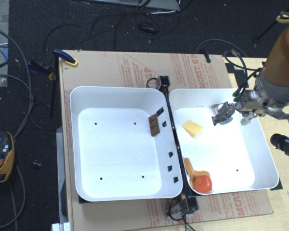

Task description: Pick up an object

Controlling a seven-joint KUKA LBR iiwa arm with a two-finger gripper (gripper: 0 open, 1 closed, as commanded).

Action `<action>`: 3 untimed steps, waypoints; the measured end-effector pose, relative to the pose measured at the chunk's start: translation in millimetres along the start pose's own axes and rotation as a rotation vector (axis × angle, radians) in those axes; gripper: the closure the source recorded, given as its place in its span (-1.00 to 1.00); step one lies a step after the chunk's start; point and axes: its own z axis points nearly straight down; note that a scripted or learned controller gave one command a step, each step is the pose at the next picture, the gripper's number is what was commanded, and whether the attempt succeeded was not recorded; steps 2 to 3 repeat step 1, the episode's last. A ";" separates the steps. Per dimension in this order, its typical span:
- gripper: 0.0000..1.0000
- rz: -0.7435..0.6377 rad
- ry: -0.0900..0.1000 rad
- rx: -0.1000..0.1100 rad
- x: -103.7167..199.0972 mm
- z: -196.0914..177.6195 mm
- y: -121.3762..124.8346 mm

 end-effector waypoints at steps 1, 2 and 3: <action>-1.00 -0.001 0.000 0.000 -7.0 -0.7 31.2; -1.00 -0.001 0.000 0.000 -7.0 -0.7 31.2; -1.00 -0.001 0.000 0.000 -7.0 -0.7 31.2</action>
